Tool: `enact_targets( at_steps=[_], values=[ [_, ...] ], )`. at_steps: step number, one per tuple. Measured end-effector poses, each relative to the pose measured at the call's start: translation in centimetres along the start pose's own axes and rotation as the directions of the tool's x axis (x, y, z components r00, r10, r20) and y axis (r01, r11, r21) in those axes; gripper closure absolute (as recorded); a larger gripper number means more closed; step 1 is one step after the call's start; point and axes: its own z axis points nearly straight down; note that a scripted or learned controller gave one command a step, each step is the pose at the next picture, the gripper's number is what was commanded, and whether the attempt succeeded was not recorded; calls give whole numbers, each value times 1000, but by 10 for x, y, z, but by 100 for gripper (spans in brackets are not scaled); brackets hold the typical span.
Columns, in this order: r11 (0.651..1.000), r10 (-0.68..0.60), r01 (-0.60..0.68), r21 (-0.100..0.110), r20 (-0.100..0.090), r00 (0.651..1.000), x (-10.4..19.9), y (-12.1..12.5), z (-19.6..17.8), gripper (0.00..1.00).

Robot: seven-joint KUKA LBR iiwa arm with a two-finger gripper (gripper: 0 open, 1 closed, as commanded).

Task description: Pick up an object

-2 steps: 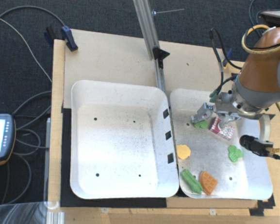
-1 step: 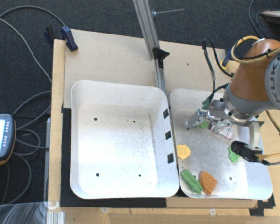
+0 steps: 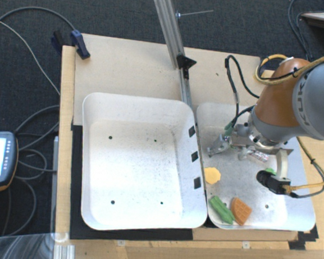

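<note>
one arm (image 3: 300,93) bent low over right bin (image 3: 289,222); jaws (image 3: 236,147) near floor, grip state unclear.

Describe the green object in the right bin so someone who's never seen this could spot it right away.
Find the right bin of the two white ones and follow its near edge toward the divide between the bins. The green object lies there, a small elongated piece, beside an orange wedge and just below a yellow piece. Of the three, it alone is green.
</note>
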Motion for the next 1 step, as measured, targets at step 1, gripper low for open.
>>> enact_targets(
  at_steps=[1],
  values=[
    [1000,0,0,-8,0,1000,0,2,-14,100]
  ],
)
